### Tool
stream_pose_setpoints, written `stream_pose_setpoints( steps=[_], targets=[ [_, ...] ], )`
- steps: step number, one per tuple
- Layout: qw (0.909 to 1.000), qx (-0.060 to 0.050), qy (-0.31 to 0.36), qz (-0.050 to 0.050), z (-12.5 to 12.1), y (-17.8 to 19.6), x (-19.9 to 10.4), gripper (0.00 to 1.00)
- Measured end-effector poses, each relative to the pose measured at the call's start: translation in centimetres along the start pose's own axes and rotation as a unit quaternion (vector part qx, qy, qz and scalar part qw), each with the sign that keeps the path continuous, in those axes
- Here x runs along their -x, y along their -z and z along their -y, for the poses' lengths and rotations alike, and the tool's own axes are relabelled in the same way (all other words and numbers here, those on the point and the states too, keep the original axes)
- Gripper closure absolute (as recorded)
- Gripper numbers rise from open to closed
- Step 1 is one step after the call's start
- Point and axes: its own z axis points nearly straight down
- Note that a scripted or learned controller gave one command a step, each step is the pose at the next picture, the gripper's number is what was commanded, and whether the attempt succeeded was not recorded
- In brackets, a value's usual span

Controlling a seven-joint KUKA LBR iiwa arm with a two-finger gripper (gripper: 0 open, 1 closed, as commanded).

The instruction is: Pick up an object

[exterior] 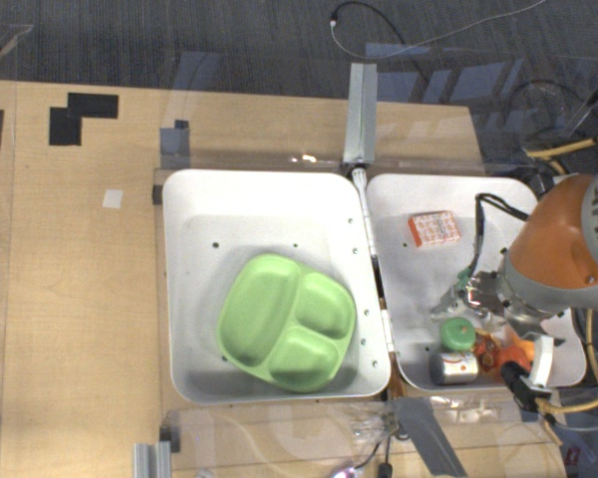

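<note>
Candidate objects, right bin point(419, 202): a small green round piece point(459, 334) and, just below it and near the bin's front wall, a short silver cylinder point(454, 367); orange oddments point(500, 351) lie just to their right, partly under the arm. A red-and-white patterned packet point(435, 229) lies flat, well apart, toward the back of the same bin. Gripper point(468, 302): hanging low over the green piece, at the end of the grey arm with its orange band point(553, 242) coming in from the right; whether it is open or closed cannot be told, and nothing is seen held. Left bin point(179, 267): one light green divided tray point(287, 321), three compartments, lying at a slant near the front. Step judged: approach to a grasp, object not yet lifted. Next move calls for settling squarely over a single item, likely the green piece, without nudging the cylinder just beside it, then closing and raising.
</note>
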Motion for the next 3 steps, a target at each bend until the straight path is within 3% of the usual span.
stream_pose_setpoints(
  steps=[1, 2, 3],
  targets=[
    [1.0, 0.002, 0.002, -0.001, -0.2, 1.1, -0.2, 1.0],
    [1.0, 0.002, 0.001, -0.001, -0.2, 1.1, -0.2, 0.0],
    [0.9977, -0.003, -0.068, -0.002, -0.3, -0.1, 1.6, 0.0]
  ],
)
